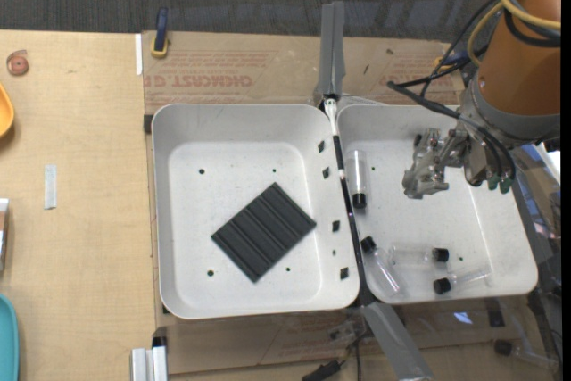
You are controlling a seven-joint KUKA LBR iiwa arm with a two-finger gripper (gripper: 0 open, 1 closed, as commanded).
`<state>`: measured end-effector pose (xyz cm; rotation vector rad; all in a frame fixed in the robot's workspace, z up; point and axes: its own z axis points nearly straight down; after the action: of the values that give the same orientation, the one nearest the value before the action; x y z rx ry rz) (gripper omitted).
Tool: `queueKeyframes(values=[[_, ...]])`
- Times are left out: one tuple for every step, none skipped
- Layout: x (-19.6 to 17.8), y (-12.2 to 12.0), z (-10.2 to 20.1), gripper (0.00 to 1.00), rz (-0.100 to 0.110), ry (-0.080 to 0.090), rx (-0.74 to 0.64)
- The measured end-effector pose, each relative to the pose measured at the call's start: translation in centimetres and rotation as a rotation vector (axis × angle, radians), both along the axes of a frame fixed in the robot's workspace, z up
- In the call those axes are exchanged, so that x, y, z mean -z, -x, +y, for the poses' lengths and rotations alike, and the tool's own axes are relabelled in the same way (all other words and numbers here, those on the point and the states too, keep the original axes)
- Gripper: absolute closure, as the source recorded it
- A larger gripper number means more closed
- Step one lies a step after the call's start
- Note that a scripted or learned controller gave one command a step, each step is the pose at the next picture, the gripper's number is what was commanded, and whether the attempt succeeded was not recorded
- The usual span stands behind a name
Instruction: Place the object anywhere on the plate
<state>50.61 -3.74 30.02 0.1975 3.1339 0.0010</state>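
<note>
We see the pincer (426, 178) hovering over the right bin (500, 281), and we cannot tell whether it grips anything. Just to its left lies a clear vial (357, 180) with a black cap. Below it rest more clear vials (419, 257). Well to its left, the dark ribbed plate (264, 231) lies flat in the left bin (178, 281).

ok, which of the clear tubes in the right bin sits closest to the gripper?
The tube lying along the right bin's left wall, black cap toward the camera. It's level with the gripper; the other tubes lie along the bin's front edge, further off.
</note>
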Motion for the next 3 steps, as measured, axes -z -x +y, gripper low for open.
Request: queueKeyframes(values=[[3.5,-9.3,10.4,1.00,-0.002,-0.001,-0.455],[-1.6,-6.7,6.8,1.00,-0.003,0.000,-0.867],[4.3,-0.3,9.6,1.00,0.000,-0.002,-1.410]])
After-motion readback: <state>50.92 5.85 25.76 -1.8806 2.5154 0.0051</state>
